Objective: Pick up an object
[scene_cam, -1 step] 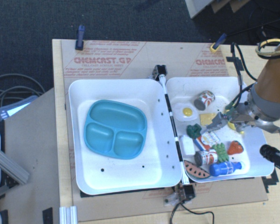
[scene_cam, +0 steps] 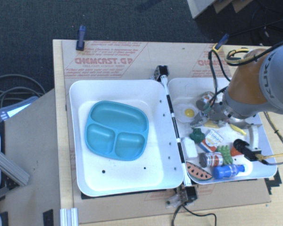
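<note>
My gripper (scene_cam: 201,118) is down in the right bin (scene_cam: 179,89), at its middle left, among the clutter. The grey arm with its orange band (scene_cam: 247,86) comes in from the right above it. Just left of the gripper lies a toy fried egg (scene_cam: 188,112). A green toy (scene_cam: 196,135) sits right below it, and a yellow piece (scene_cam: 211,124) lies against its lower right side. Whether anything is gripped is hidden by the wrist.
The right bin's front holds a watermelon slice (scene_cam: 199,172), a blue bottle (scene_cam: 228,172), a small can (scene_cam: 211,160) and a white packet (scene_cam: 213,138). A blue divided plate (scene_cam: 117,130) lies in the left bin (scene_cam: 80,173). Cables (scene_cam: 217,55) run behind the right bin.
</note>
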`<state>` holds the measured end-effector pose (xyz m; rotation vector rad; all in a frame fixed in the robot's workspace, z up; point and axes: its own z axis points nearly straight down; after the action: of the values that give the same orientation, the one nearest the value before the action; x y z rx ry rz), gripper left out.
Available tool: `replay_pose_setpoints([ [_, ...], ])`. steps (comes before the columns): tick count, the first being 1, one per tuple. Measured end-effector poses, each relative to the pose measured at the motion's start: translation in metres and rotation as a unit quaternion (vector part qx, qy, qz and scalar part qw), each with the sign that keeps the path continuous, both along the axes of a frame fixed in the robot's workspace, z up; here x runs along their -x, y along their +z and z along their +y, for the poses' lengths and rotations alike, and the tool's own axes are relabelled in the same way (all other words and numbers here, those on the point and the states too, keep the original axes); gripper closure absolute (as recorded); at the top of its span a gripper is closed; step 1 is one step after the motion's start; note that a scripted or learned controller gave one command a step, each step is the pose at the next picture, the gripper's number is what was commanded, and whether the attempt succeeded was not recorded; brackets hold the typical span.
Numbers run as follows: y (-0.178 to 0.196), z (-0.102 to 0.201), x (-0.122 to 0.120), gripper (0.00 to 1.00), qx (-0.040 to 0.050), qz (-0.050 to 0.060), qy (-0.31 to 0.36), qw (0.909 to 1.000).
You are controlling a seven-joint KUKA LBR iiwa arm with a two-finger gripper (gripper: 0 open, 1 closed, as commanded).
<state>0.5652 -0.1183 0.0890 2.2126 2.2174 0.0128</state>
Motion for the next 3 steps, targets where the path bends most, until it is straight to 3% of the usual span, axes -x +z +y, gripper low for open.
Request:
replay_pose_setpoints([
  [1,0.009,-0.001,0.001,1.0,0.0006,0.001,-0.001,1.0],
  [2,0.096,0.048,-0.059,1.0,-0.0004,0.005,0.0,1.0],
  [3,0.096,0.047,-0.058,0.0,-0.0001,0.006,-0.001,1.0],
])
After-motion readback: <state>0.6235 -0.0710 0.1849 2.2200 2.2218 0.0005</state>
